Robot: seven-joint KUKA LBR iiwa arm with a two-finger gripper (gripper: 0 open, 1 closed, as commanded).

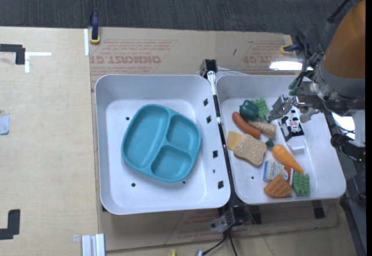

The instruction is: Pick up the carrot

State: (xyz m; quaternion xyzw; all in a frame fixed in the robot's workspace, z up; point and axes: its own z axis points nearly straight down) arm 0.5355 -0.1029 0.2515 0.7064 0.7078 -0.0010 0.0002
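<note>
The carrot (287, 157) is orange with a small green top. It lies slantwise in the right bin (325, 188), near the bin's middle, its tip pointing to the lower right. My gripper (283, 109) hangs over the back part of that bin, above and a little behind the carrot and apart from it. It is close to a small black-and-white carton (292, 126). Nothing shows in its grasp.
Around the carrot lie a bread slice (249, 149), a red sausage (246, 125), a green vegetable (253, 108), a blue-white packet (271, 170), an orange pastry (278, 187) and a green piece (301, 182). The left bin (110, 191) holds a blue divided plate (161, 142).
</note>
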